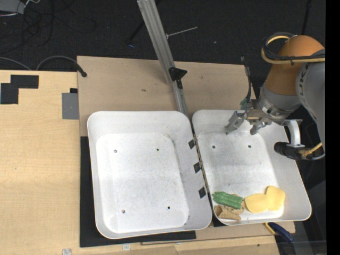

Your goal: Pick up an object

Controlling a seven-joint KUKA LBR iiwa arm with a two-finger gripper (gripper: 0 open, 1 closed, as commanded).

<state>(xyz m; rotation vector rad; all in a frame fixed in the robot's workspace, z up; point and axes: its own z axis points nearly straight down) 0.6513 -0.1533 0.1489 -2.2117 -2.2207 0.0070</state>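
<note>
Two shallow white plastic bins sit side by side on a pale wooden bench (pixel 122 84). The grey robot arm with its orange band (pixel 295 62) reaches in from the right, and its two-finger gripper (pixel 244 124) hangs over the far edge of the right-hand white bin (pixel 239 158). The fingers (pixel 232 124) are spread apart with nothing between them. The objects lie well apart from the gripper, bunched in the near corner of that same bin: a green pickle-shaped toy (pixel 228 199), a pale yellow rounded foam piece (pixel 265 200) just beside it, and a small tan crumpled item (pixel 230 212) against the near wall. The left-hand white bin (pixel 141 169) shows only its speckled floor. A slanted grey metal rail (pixel 159 47) rises behind the bins.
</note>
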